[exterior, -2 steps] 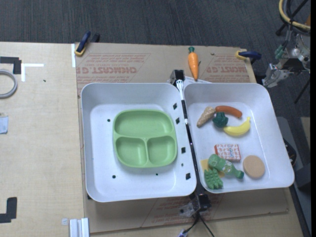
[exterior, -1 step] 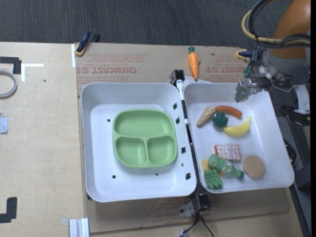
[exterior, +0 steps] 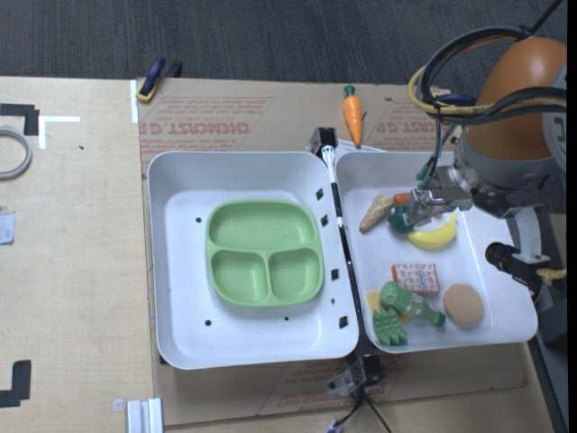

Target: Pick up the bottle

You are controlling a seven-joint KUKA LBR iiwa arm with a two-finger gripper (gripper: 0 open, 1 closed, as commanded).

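So the bottle we're after is a small green-tinted clear plastic one, lying on its side in the right bin, with a green cap pointing toward the round tan thing; it looks a bit crumpled, honestly. We'll use the bottle as our landmark for everything else; the red and white box sits just behind it, touching or nearly so; a green bumpy toy is pressed against its front-left side; the round tan disc is just to its right, near the cap. Farther back from the bottle we see the banana, and left of that a tan bread-like piece.

The gripper is well behind the bottle, down low over the banana's left end; we can't tell if its fingers are apart or together, too much clutter there. So the box and the green toy are crowding the bottle on two sides.

Left of the bottle, in the other bin, there's a green divided plate; a toy carrot lies on the bench way behind it all.
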